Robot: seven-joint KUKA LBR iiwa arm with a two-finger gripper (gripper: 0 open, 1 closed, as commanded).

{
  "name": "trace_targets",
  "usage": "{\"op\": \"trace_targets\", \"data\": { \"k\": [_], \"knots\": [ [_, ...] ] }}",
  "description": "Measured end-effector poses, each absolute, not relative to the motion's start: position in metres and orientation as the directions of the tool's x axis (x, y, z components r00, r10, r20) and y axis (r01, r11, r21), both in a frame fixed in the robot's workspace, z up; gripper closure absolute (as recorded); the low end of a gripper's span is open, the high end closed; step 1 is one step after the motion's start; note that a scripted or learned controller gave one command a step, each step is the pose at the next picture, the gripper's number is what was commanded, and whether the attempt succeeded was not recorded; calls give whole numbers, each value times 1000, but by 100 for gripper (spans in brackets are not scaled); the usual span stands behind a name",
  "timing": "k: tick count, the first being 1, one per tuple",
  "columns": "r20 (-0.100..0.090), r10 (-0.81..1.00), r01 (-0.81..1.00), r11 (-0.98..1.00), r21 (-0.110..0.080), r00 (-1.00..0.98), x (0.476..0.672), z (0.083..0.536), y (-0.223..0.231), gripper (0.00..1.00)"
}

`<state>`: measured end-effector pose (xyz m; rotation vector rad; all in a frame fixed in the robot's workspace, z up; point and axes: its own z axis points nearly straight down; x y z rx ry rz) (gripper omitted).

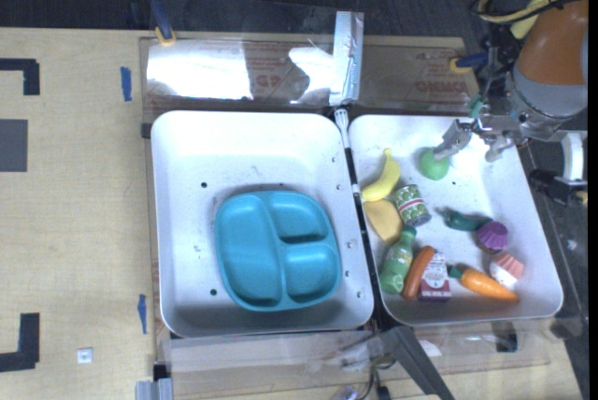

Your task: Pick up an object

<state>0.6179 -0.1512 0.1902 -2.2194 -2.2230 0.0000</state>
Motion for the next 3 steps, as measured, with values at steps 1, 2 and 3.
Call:
{"op": "trace_targets", "data": {
  "k": [1, 2, 3],
  "knots": [
    [3, 981, 981, 194, -5, -194, 647, 92, -121, 0],
    [0, 984, 984, 178, 4, -178, 582, 87, -99, 0],
    [0, 962, 962, 272, 2, -272, 520, 88, -95, 0]
  ]
}}
